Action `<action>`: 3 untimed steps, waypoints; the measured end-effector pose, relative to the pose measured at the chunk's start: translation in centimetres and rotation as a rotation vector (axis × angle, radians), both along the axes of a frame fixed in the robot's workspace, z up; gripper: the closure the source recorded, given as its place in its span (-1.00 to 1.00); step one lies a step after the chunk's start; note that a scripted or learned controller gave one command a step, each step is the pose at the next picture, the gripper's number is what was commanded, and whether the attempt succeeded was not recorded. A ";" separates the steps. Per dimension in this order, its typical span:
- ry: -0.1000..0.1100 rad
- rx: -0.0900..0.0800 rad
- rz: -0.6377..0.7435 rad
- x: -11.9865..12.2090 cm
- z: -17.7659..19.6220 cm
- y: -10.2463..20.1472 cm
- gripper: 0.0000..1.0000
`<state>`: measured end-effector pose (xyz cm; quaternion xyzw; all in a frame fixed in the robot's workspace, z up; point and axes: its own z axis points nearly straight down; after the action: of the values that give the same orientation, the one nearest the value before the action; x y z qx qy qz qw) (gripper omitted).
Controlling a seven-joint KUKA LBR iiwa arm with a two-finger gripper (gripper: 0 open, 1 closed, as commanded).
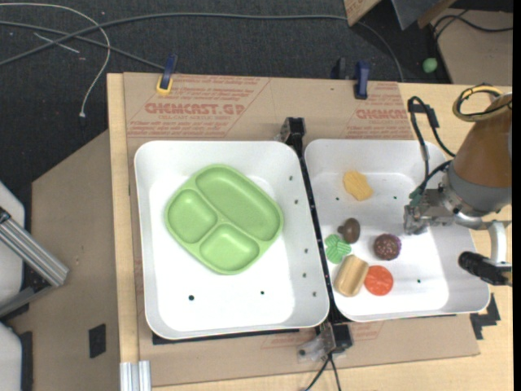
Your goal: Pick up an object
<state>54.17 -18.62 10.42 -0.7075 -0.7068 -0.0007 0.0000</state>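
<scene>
The gripper (pixel 417 216) hangs low over the right bin (pixel 431 298), near its 3 o'clock side, and from above it is not possible to tell whether it is released or clenched; nothing can be made out in its grasp. The candidates for picking sit in a loose cluster toward the bin's 7 o'clock area: a yellow piece (pixel 356 185) up toward 11 o'clock, a dark brown lump (pixel 350 230), a maroon ball (pixel 387 247) just at the gripper's 7 o'clock, a green leafy piece (pixel 337 247), a tan cylinder (pixel 352 274) and a red round piece (pixel 378 281). The likely trouble is crowding: the cylinder and the red piece touch, and the green piece lies just beside the cylinder, so a descent there could push neighbours aside or catch two at once. Round items such as the maroon ball may roll out of a pinch. A descent where the gripper hangs now would probably meet bare floor. The left bin (pixel 163 169) holds a green divided plate (pixel 224 218). Red print on the cardboard sheet (pixel 122 218) under the bins appears to read "CHEMCAST GP", repeated at the right but cut short there.
</scene>
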 end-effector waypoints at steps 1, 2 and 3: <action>-0.005 -0.003 0.002 0.9 4.7 0.2 1.00; -0.006 -0.003 0.003 1.0 10.1 0.1 1.00; 0.002 0.003 0.007 0.1 11.0 5.9 1.00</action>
<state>54.28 -12.73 21.40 -0.7048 -0.7094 -0.0011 0.0017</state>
